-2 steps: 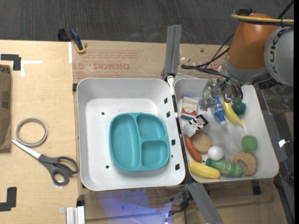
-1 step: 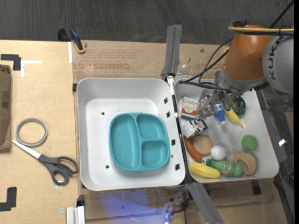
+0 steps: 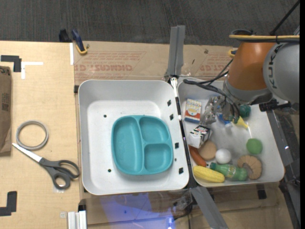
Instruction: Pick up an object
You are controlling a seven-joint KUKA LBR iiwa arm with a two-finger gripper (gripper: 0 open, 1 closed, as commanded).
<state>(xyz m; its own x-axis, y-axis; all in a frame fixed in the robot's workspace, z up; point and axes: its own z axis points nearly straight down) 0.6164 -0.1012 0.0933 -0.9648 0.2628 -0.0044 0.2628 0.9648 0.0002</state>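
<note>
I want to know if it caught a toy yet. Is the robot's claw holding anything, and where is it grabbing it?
It cannot be told. The claw is down in the right bin among the toys, but it is too blurry to see anything between its tips.

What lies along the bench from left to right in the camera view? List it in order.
Brown paper bag → grey tape ring → grey-handled scissors → teal three-compartment plastic tray → small white carton → white egg-shaped ball → green ball.
</note>
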